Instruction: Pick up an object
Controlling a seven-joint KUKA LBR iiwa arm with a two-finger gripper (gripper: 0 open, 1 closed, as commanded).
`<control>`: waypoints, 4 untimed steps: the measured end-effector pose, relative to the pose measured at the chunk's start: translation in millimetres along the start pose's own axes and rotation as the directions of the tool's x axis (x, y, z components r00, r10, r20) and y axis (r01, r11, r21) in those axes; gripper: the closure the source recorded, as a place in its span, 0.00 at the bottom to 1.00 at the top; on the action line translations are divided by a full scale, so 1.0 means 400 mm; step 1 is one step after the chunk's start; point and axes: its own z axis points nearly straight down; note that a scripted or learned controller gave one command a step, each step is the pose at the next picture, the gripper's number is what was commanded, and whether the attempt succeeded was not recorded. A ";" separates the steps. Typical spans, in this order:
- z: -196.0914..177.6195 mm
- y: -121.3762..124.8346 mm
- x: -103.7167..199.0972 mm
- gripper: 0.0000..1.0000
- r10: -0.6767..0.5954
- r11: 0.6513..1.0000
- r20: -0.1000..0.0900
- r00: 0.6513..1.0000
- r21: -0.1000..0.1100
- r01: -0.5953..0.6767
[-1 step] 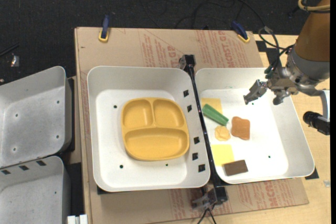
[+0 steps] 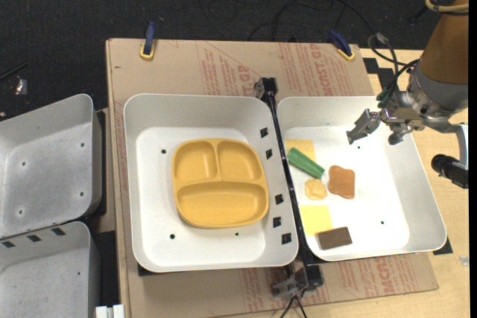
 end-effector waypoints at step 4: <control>0.344 0.024 0.000 1.00 0.002 1.000 0.000 1.000 -0.008 -0.002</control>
